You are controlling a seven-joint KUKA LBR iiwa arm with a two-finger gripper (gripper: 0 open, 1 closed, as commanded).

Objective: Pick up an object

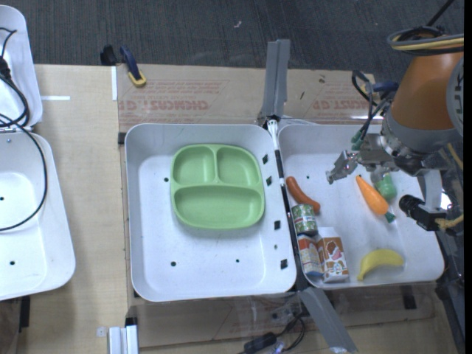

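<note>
You see a tan tabletop (81, 124) under even light, dark ribbed floor (221, 13) filling the frame's upper strip.

Right bin (310, 140) left wall crowded by sausage (303, 193), tin (304, 219), carton (324, 259), carrot (372, 195) and banana (380, 262) toward right, bare floor between, green tray (217, 186) occupying left bin (147, 234) centre.
</note>
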